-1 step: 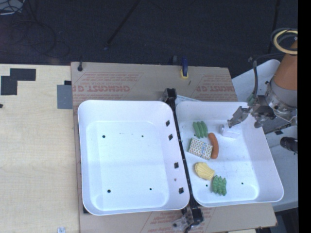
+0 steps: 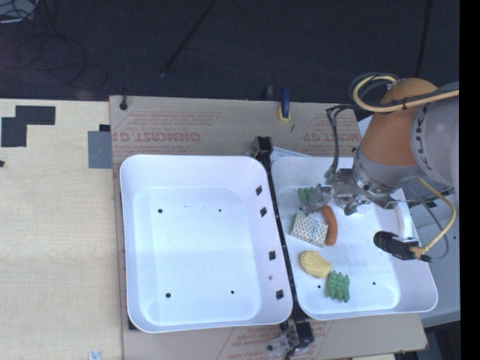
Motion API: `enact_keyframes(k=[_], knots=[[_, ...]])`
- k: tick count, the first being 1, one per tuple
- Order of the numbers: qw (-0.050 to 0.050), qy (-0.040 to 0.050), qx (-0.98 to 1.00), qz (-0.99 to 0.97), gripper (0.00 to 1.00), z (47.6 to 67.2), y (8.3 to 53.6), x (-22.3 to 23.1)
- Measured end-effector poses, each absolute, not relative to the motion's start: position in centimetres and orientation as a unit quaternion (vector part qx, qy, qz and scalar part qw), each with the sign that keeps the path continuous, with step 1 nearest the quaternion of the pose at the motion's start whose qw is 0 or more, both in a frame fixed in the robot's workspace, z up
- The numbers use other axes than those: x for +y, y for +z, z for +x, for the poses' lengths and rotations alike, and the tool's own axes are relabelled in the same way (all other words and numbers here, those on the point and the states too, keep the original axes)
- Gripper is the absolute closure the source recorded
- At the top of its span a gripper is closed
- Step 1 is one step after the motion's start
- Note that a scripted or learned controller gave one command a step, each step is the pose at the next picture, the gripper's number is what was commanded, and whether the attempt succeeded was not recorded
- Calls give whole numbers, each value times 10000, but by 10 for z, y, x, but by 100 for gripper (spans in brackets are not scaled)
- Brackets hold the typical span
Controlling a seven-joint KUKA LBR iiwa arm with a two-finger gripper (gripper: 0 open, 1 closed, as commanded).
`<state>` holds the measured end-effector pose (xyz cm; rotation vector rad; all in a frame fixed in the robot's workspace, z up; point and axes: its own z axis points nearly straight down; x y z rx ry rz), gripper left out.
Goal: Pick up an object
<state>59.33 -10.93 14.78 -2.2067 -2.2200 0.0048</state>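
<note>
The right bin (image 2: 420, 295) holds several small items. My gripper (image 2: 335, 199) hangs low over the bin's upper middle, reaching in from the right. Just below it lies an orange sausage-shaped piece (image 2: 329, 226), and a white block with a speckled face (image 2: 308, 229) leans against that piece's left side. A small green item (image 2: 305, 195) sits immediately left of the gripper. Nearer the front are a yellow corn-like piece (image 2: 316, 264) and a green knobbly piece (image 2: 338, 286). Nothing shows as held in the gripper.
The left bin (image 2: 139, 276) stands beside the right one, with a black clip strip (image 2: 271, 223) along the shared wall. Both bins rest on a cardboard sheet (image 2: 187, 126) on the pale wooden bench (image 2: 52, 238).
</note>
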Motion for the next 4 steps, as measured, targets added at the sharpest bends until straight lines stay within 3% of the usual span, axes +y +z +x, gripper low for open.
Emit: enact_keyframes(k=[1, 2, 3, 4], knots=[[1, 7, -7067, -7075, 0, 561, 87, -82], [24, 17, -7048, -7094, 100, 561, 97, -83], [-17, -35, -7093, -7049, 100, 582, 193, -26], [12, 31, -7046, -7096, 100, 533, 188, -101]])
